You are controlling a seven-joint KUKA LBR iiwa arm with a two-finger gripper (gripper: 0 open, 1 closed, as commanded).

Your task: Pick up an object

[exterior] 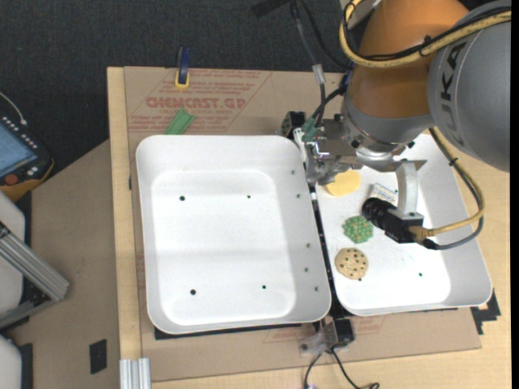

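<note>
The gripper (328, 162) hangs low beside the flat yellow piece (344, 185) in the right white bin (454, 286); I cannot tell if it is open. Probably the approach step; next it must close on the piece.

Grey arm (478, 71), orange band, yellow cables

Left bin wide open, right bin crowded.
The left bin (219, 233) offers clear passage; in the right bin (454, 286) the arm (397, 63) looms over the yellow piece (344, 185), green ball (357, 228) and cookie (351, 262).

Two white bins (219, 156), one yellow piece (345, 185), one green ball (357, 229), one cookie (351, 262)
</note>
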